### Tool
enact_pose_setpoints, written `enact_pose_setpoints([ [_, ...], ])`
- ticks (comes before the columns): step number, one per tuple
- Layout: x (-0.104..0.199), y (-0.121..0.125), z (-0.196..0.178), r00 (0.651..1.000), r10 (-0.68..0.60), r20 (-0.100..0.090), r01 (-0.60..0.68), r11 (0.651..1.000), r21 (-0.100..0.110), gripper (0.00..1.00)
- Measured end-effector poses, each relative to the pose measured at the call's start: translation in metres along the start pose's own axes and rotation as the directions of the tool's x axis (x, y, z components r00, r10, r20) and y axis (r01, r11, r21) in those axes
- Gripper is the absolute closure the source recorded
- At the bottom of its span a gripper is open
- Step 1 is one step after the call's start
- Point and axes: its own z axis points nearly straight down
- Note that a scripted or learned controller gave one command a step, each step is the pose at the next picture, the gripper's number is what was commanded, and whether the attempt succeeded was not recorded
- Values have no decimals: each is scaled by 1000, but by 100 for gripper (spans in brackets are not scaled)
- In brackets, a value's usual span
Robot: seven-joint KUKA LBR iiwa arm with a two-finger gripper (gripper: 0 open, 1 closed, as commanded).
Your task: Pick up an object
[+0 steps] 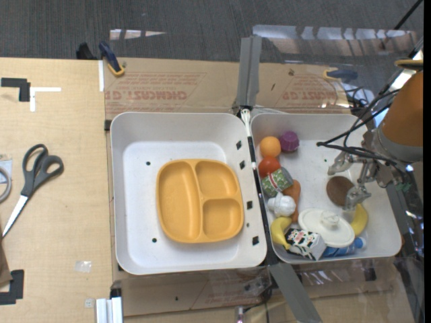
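Two white bins sit side by side on the counter (54, 247). The left bin (128, 200) carries a yellow divided plate (200, 200) with three compartments, lying flat near its middle. The right bin (316, 130) is crowded along its left side and near edge: an orange ball (270, 146) with a purple ball (289, 140) just to its right at the far end, then a red piece (269, 166), a green and white piece (277, 180) and a white figure (282, 206) running nearer. At the near edge a yellow banana (277, 233) lies against a black and white cow-patterned toy (303, 241), with a white lid-like disc (326, 227) just right of them and something blue (343, 249) under it.

The gripper (357, 180) hangs over the right part of the right bin, reached in from the right; whether it is parted or closed I cannot tell. A brown round object (338, 189) lies just beside it, and a second yellow banana (360, 219) just nearer.

Scissors (30, 180) lie on the counter, far left.
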Motion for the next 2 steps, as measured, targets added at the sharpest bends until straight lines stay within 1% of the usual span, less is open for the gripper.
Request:
enact_pose_setpoints([
  [1,21,63,0,988,154,0,-154,988,-1,0],
  [2,-46,-5,-77,997,75,0,-75,997,-1,0],
])
